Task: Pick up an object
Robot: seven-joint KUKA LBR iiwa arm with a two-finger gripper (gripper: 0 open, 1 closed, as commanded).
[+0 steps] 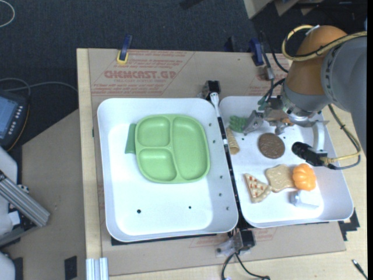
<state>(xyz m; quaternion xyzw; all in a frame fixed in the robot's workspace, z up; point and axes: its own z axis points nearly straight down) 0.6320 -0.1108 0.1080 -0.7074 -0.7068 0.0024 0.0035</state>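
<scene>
White plastic is most of what I see from up here: two shallow bins side by side on the bench, the left bin (113, 174) holding a pale green divided plate (172, 147) and the right bin (338, 200) holding the pickable clutter. My claw (269, 121) hangs low over the far end of the right bin, the grey arm (344, 69) reaching in from the right; whether it is parted or closed I cannot tell, since the metal parts blur together at this angle.

Nearest candidate is the round brown cookie-like disc (271, 146), just beside the claw on the near side. A small green leafy piece (238, 123) lies just to its left, against the bin's far corner. Further toward me sit a tan toast-shaped piece (280, 178), an orange rounded fruit (303, 177), and a pizza-slice wedge (255, 186) (all well clear of the claw).

I'd judge nothing is grasped yet. To do this well I'd centre over one item, probably the green piece, keep clear of the bin wall, and descend straight before closing.
</scene>
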